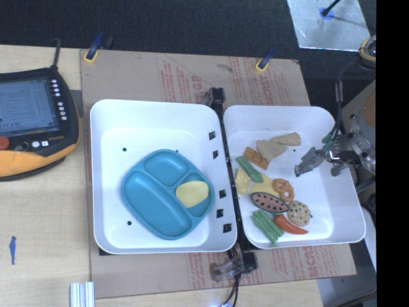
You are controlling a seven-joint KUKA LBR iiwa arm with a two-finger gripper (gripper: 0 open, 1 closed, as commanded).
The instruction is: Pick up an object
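the end effector [308, 164] hangs over the right bin [332, 226], near its right wall, the arm [348, 151] behind it to the right. whether it is open or closed cannot be told; nothing shows between its tips.

just left of it and a little up lie a tan wedge [281, 143] and a cracker [257, 157]. left and lower lie a green pod [249, 169] and cheese [245, 181]. below-left sits a pretzel [283, 187], then a melon slice [270, 203], a cookie [298, 213], a red pepper [291, 225] and a green bean [266, 226].

far to its left, in the left bin [108, 139], a blue tray [156, 194] holds a yellow piece [192, 193]. further left on the desk [38, 235] rests a pendant [35, 123].
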